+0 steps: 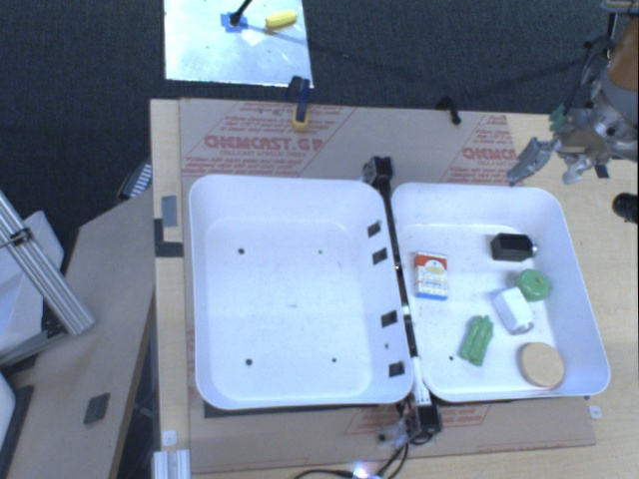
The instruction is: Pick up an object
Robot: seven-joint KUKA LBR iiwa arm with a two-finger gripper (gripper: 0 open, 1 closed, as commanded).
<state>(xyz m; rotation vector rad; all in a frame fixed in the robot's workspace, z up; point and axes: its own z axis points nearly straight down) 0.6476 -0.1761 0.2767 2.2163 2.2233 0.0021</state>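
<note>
The right bin (569, 230) holds several objects: a black block (511, 246), a small box with a red top (431, 275), a green round cap (534, 285), a white piece (513, 310), a green ribbed piece (476, 340) and a tan disc (541, 364). My gripper (551, 166) hangs above the bin's far right corner, outside its rim. It is open with nothing between its fingers (522, 164). It is well above and behind the black block.
The left bin (210, 208) lies beside the right one, with a black divider strip (389, 267) between them. A metal sheet (200, 48) with a yellow item (281, 19) lies at the back. An aluminium rail (40, 277) leans at the left.
</note>
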